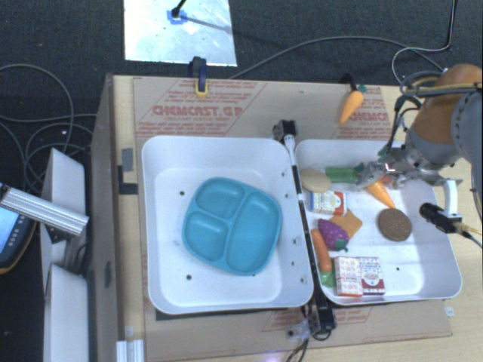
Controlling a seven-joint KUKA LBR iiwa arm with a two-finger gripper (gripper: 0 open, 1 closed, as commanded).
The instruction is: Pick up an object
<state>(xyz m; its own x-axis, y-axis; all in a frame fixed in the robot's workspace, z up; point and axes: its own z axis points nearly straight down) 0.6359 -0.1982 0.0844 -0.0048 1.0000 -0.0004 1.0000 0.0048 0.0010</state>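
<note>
Toys (349, 225) crowded, tool (375, 173) among them

Lighting even and fairly bright over the bench (226, 104); both white bins read near-overexposed, with the left bin (162, 225) throwing only a soft thin shadow along its near rim. Strong glare patch on the shiny sheet (179, 21) beyond the bench's far edge, while the dark floor around it stays dim. Image is low-resolution and slightly soft throughout, so the small items in the right bin (430, 270) lack fine detail.
</note>
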